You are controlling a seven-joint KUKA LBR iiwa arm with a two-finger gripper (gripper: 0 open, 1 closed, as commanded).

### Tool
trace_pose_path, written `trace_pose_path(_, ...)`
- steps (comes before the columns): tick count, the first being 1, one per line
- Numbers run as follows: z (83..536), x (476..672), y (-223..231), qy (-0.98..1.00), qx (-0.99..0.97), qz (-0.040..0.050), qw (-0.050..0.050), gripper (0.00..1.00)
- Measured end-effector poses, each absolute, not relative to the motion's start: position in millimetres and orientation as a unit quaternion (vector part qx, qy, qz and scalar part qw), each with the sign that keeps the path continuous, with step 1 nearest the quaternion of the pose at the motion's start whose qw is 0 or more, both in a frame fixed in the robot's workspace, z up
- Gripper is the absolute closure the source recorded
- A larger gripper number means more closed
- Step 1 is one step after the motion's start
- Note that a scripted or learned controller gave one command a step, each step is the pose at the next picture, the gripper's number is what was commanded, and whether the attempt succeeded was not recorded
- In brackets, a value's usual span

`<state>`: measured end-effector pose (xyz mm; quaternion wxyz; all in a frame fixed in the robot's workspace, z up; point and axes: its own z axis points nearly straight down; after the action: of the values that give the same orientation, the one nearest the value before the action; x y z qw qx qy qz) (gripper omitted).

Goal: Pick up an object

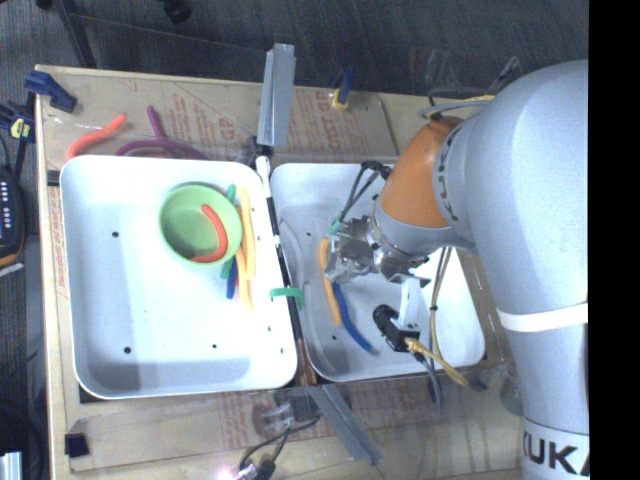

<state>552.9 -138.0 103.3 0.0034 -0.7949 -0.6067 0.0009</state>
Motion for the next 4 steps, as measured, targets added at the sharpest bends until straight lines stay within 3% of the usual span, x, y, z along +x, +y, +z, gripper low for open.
trace_pose_path(1, 103, 552.8, -138, -0.607, -0.795, 0.0011, 0.003, 0.00)
trace_pose_path(2, 112, 552.5, -138, -0.608, -0.794, 0.0018, 0.005, 1.00)
trace_pose_path(3, 112, 552.5, -138, -0.608, -0.794, 0.0018, 0.005, 0.00)
trace_pose_path(4, 91, 555.9, -139, -0.647, -0.762, 0.0011, 0.003, 0.00)
